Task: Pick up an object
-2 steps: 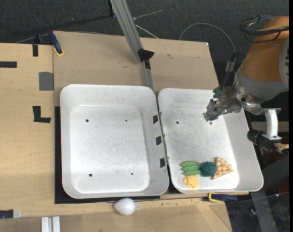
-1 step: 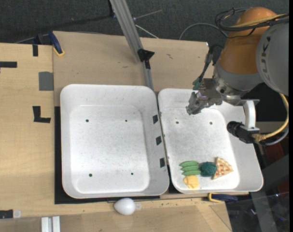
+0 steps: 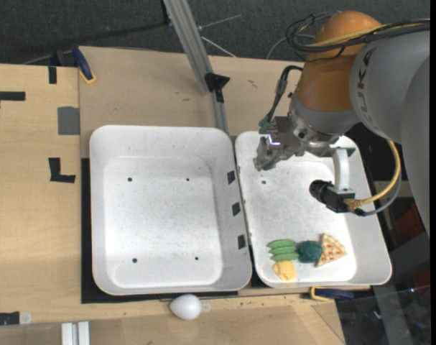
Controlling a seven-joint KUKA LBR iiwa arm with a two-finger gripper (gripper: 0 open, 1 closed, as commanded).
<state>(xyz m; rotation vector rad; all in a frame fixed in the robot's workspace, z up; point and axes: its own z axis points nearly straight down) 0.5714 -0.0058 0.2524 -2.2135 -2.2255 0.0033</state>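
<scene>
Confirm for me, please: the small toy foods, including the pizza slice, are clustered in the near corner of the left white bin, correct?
Not quite. The camera view shows the small toy foods, including the triangular pizza slice, clustered in the near corner of the right shallow white bin, not the left.

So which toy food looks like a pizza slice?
The orange triangle toy, rightmost in the right bin; the others beside it are green or yellow.

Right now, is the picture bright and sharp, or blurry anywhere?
In the camera view, the light is even and soft, the white bins look bright with no harsh glare, the toy food is small but fairly sharp, and the pincer looks dark and slightly smeared.
</scene>
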